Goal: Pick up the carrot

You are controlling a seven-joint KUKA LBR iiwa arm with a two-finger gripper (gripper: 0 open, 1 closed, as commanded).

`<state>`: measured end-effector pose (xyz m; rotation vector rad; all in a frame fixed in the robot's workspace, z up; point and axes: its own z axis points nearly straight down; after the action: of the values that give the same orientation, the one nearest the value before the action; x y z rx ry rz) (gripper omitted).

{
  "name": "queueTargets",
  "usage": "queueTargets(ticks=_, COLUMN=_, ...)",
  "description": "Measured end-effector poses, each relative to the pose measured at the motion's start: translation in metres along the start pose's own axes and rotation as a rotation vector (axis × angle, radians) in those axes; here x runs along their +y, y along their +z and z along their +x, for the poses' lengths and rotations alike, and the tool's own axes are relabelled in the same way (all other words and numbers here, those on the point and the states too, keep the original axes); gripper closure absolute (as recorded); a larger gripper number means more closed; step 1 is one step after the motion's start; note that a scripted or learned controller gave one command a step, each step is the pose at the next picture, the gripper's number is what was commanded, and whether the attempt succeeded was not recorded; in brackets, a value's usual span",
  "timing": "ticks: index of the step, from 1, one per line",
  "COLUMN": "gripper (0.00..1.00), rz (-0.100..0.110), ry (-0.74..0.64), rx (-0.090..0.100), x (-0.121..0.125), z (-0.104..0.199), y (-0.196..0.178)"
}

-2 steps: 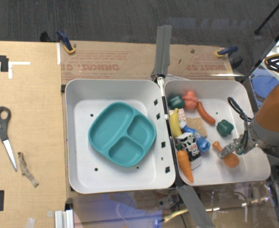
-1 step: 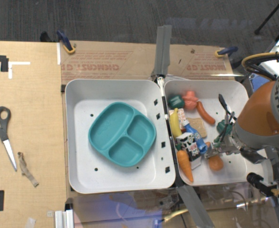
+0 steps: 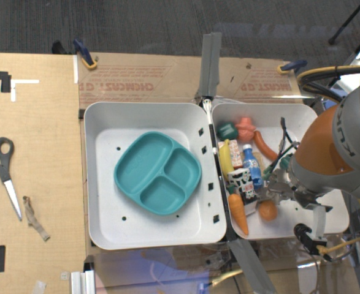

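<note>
Carrot (image 3: 238, 213): lies at the near left corner of the right bin (image 3: 302, 112), against the wall shared with the left bin (image 3: 94, 164), thick end up near the cow-print carton (image 3: 244, 184), point toward the near rim. Tapered, smooth orange, probably toy plastic: light, stiff, a little slippery. Best taken across the thick upper half, where the fingers have width to bite; the wall close on its left leaves little room for a finger there.

Orange ball (image 3: 267, 210): round, glossy, just beside the carrot on its right.

Gripper (image 3: 278, 185): hangs over the middle of the right bin, beside the ball, apart from the carrot. Fingers hidden among wrist hardware; whether spread or closed, cannot tell. Nothing seen held.

Blue bottle (image 3: 251, 163), yellow piece (image 3: 225, 157): upright-lying, crowded along the wall above the carton.

Sausage (image 3: 264, 144): reddish, curved, smooth.

Pink toy (image 3: 246, 127), teal toy (image 3: 227, 131): small, lumpy, at the far end.

Teal plate (image 3: 158, 173): three compartments, matte, in the left bin.

Scissors (image 3: 2, 170): grey handles, on the bench far left.
</note>
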<state>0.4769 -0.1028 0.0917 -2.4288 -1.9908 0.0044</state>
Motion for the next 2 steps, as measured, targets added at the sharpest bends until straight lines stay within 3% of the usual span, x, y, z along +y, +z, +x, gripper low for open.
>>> queueTargets(ticks=1, gripper=1.00, rz=0.000, ry=-0.023, rx=0.000, x=-0.003, z=0.018, y=-0.099)
queueTargets(ticks=2, gripper=1.00, rz=0.002, ry=-0.284, rx=-0.001, x=-0.028, z=0.140, y=-0.099)
